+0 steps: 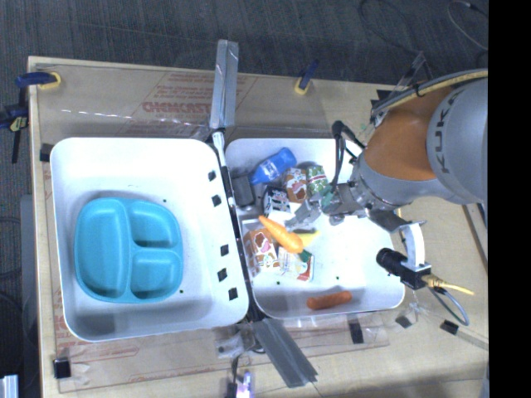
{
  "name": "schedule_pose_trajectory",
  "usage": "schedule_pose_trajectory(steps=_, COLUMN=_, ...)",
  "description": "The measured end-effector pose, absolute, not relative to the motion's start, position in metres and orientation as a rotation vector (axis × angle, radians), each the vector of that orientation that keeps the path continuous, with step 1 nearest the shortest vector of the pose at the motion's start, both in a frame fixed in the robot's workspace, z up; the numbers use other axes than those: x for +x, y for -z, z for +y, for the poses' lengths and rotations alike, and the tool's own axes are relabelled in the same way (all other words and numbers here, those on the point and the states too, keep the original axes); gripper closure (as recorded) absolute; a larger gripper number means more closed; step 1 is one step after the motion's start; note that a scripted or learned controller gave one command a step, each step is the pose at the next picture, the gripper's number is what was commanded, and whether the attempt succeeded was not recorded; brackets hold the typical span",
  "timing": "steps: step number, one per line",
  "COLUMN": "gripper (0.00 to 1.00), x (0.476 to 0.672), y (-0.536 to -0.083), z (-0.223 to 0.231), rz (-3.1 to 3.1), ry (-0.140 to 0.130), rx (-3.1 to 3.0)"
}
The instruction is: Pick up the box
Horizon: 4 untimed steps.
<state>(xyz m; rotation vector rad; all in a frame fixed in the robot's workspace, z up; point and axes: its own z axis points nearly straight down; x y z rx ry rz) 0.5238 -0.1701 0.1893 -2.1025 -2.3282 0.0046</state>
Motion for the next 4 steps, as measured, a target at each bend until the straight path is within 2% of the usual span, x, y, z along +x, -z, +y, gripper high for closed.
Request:
schedule_pose_trajectory(steps=1, gripper=0.0, x=0.481, y=-0.1, z=-0.177, rz=-2.08, ry=0.011, rx=-2.377)
schedule_pose_trajectory(steps=2, gripper=1.0, x=0.482, y=-0.11, z=-0.176, rz=-2.086, ry=0.011, rx=-2.371)
schedule_pose_trajectory(steps=3, gripper=0.0, x=0.482, y=-0.11, z=-0.176, rz=-2.086, ry=0.011, rx=-2.371)
schedule_pose_trajectory(steps=4, gripper=0.0, x=0.514, y=-0.1, z=-0.165, rz=-2.372, ry=-0.016, rx=-2.095)
